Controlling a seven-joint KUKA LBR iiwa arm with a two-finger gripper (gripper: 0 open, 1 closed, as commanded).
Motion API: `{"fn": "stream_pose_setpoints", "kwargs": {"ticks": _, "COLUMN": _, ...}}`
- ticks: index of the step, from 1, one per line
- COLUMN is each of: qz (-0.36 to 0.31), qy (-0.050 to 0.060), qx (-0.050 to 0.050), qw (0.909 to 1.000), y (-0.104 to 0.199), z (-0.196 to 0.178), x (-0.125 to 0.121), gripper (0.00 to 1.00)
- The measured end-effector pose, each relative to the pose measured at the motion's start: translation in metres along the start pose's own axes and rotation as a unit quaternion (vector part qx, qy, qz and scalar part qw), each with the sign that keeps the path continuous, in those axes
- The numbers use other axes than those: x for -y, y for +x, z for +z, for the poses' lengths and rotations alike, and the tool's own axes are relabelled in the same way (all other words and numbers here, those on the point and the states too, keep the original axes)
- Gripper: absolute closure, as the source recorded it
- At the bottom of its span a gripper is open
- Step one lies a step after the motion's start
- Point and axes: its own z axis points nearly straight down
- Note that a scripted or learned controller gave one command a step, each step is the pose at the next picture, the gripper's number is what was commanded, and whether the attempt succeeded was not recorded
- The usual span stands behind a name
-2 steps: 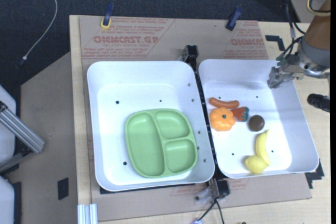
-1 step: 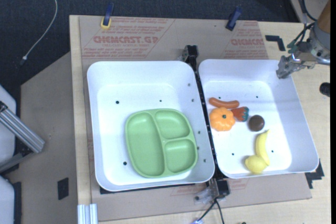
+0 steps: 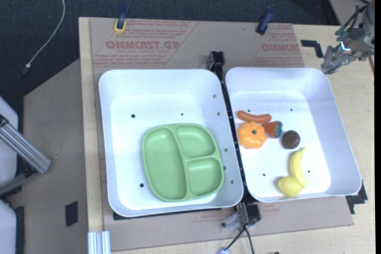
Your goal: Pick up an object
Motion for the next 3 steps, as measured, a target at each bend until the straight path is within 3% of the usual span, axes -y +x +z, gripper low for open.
{"fn": "stream_pose_setpoints", "kwargs": {"ticks": 1, "qz": -0.002, "qy": 0.005, "qx": -0.003, "qw": 1.0, "y": 0.053, "z": -0.002, "x": 0.008, "gripper": 1.0}}
{"fn": "stream_pose_setpoints", "kwargs": {"ticks": 3, "qz": -0.002, "qy": 0.005, "qx": -0.003, "qw": 1.0, "y": 0.153, "z": 0.002, "x": 0.012, "gripper": 1.0}}
